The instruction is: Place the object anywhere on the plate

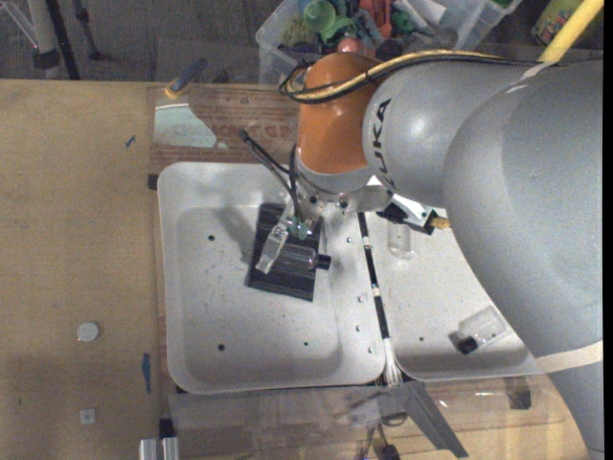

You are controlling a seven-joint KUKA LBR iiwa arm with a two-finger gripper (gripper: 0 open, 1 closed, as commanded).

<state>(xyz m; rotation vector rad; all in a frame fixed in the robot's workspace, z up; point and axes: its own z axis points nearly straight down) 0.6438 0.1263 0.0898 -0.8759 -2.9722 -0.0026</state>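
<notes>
My gripper (284,255) hangs low over the middle of the left white bin (192,286). It appears as a dark block under the orange wrist band, and its own body hides whatever lies below it. A small clear object (399,244) lies in the right bin (431,353), close to the divider between the bins. Near that bin's front lies a pale object with a black end (473,334). The grey arm covers most of the right bin.
A clear box of colourful toys (383,8) stands behind the bins. A blue-handled tool (186,77) lies at the back of the wooden bench, and a small grey disc (87,332) lies left of the bins.
</notes>
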